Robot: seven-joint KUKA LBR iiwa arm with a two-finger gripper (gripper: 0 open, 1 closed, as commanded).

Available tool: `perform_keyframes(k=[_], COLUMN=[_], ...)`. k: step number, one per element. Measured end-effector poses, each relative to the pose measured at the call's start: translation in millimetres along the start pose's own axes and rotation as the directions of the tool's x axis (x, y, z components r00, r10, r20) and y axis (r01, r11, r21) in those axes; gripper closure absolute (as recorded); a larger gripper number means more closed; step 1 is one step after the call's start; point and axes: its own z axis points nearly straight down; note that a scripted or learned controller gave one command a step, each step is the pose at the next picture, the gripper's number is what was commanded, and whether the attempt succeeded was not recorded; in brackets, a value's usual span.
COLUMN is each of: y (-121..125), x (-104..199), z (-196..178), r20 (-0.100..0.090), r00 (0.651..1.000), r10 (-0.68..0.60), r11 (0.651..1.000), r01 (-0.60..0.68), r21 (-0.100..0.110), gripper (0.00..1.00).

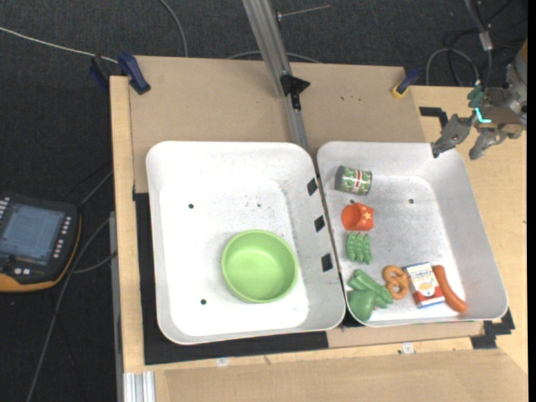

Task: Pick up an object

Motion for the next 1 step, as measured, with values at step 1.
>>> perform_keyframes(k=[1], y=[0.0], x=[0.0], z=[0.1], r20=[0.000], r00=[1.000], r10=[0.000], r11=[1.000], r01=[0.000], r21=[0.000], gripper=[0.00])
